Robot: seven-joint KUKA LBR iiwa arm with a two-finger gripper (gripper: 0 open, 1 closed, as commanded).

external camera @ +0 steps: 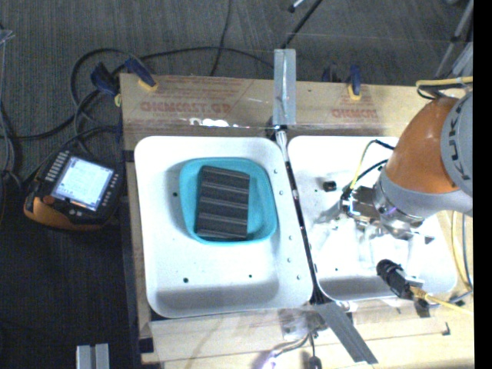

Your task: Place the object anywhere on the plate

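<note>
Camera view: a dark ribbed block (224, 201), apparently the task's object, lies flat on the turquoise plate (264, 206) in the left bin (154, 237), lengthwise and near the plate's middle, its edges inside the rim. Across the divider, the grey-and-orange arm (427, 156) hangs over the right bin (330, 275), its gripper (369, 210) low above the white floor and well apart from the plate. Whether the gripper is spread or pressed together cannot be told from this angle. Judged from how things lie, the placing looks done and the arm is clear of the plate; the next move calls for little beyond staying clear of the block.
</note>
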